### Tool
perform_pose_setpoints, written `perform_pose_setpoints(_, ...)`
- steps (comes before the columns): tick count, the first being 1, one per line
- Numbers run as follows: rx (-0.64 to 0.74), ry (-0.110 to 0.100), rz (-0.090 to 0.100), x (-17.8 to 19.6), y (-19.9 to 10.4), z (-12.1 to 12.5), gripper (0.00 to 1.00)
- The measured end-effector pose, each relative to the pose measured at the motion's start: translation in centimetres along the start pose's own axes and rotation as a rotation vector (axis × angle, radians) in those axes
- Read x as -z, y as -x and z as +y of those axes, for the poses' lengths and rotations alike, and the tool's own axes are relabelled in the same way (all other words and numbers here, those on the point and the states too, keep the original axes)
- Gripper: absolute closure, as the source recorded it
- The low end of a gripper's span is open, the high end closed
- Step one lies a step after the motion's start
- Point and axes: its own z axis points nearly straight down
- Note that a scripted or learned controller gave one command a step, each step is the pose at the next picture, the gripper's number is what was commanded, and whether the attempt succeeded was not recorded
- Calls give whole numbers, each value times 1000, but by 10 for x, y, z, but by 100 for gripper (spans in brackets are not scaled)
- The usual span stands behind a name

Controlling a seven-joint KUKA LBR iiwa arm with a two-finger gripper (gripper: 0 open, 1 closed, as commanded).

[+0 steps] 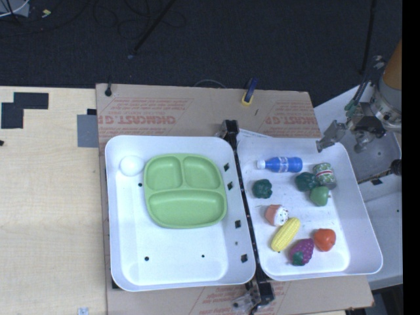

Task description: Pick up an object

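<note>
Two bins before me; my gripper hangs at one o'clock over the right bin, near the blue bottle, jaws spread, grasping nothing

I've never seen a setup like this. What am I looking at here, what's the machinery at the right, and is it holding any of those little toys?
This is one camera fixed above a bench, looking down at a slant. On the bench sit two shallow white bins side by side. The left bin holds a green divided plate and a white ball. The right bin holds small toys: a blue bottle, a dark green vegetable, a corn cob, a tomato, a purple berry and a few others. The machinery at the right is a robot arm's gripper, a two-finger hand for picking things up. It hangs by the right bin's far corner, with no toy between its fingers.
</note>
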Motion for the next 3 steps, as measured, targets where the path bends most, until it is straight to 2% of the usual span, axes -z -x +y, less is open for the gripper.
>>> perform_pose_setpoints(1,2,13,-3,8,0,2,0)
perform_pose_setpoints(3,2,9,-2,-92,7,1,0)
